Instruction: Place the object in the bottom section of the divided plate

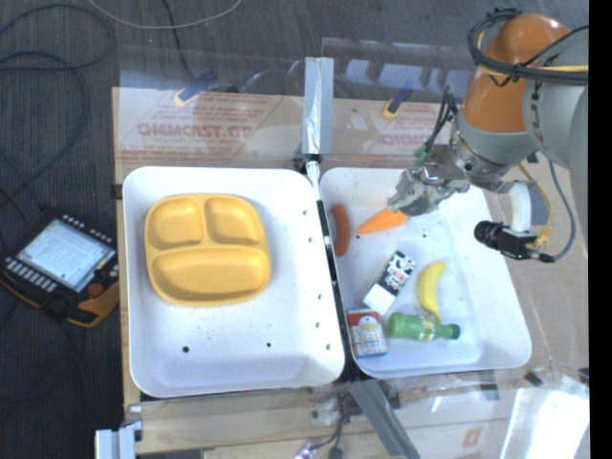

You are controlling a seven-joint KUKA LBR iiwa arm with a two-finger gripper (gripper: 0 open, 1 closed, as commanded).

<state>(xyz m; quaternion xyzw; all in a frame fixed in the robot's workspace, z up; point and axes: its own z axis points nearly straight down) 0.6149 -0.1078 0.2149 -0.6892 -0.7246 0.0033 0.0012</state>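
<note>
Your pincer (409, 199) appears to pinch the carrot (382, 222) by its thick end. The divided plate (207, 248) sits far left of it.

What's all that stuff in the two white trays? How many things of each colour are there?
Yellow: 2, the divided plate and the banana
Orange: 1, the carrot at the gripper
Reddish brown: 1, the sausage
Green: 1, the bottle
Black and white: 1, the small carton
Red and white: 1, the packet
Total: 7
</note>
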